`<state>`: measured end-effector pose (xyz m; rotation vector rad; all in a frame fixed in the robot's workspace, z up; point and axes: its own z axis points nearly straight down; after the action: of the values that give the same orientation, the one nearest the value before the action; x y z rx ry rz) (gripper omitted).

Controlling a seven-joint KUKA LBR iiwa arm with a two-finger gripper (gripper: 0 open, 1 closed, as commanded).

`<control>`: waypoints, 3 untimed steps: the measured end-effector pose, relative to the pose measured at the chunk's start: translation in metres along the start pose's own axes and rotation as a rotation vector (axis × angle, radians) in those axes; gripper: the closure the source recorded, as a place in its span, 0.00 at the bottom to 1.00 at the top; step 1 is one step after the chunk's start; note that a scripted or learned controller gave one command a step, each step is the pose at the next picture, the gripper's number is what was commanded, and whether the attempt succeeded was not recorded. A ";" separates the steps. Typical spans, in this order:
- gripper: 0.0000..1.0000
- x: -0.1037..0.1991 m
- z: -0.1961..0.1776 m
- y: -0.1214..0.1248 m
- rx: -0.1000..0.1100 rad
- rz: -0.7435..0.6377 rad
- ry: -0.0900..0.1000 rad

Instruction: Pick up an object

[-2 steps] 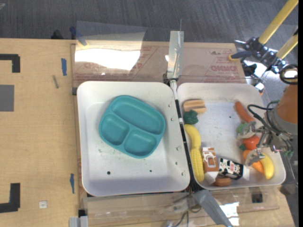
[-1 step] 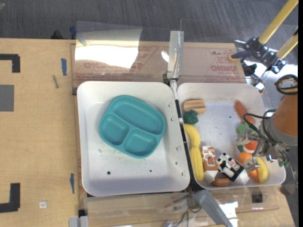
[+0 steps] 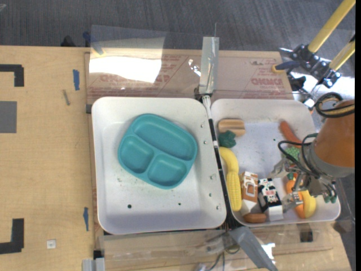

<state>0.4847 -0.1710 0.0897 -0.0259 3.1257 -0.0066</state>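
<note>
Red print on clear sheet (image 3: 265, 75) – unreadable, end effector (image 3: 299, 188) state unclear, teal tray (image 3: 158, 149).

Right bin (image 3: 256, 145) centre open — food (image 3: 232, 176) apparently rings it.

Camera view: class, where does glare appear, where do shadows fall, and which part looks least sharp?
In the camera view, bright glare washes over the clear plastic sheet behind the left white bin; the teal divided plate casts only a soft, faint shadow, so the light is diffuse; the grey arm's gripper in the right white bin looks cluttered and blurred, its fingers unreadable.
</note>
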 end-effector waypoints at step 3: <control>1.00 -0.171 0.004 -0.005 -0.004 -0.055 0.004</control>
<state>0.6554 -0.1731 0.0888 -0.1113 3.1279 -0.0004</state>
